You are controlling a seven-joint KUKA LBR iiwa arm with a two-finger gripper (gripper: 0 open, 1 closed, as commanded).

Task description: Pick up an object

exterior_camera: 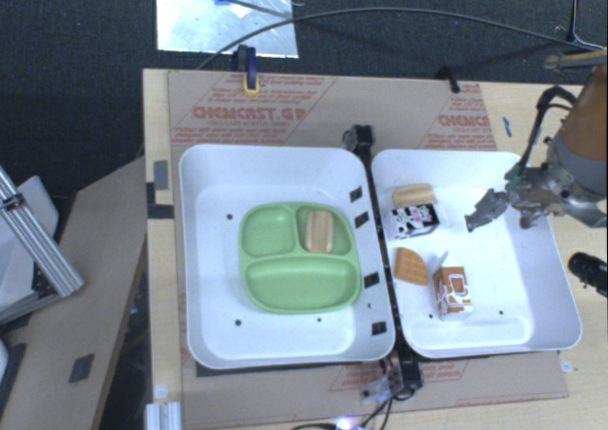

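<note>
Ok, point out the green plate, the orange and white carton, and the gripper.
green plate (285, 288), camera view, bare large compartment.
orange and white carton (452, 292), camera view, middle of its top face.
gripper (483, 211), camera view, between fingertips.

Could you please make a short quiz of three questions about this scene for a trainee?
1. True or false: the green plate lies in the left bin.
2. What lies in the plate's upper right compartment?
A. bread-like piece
B. orange carton
C. black-and-white pack
3. Fill in: the end effector hovers over the ___ bin.

Key: 1 true; 2 A; 3 right.
</note>
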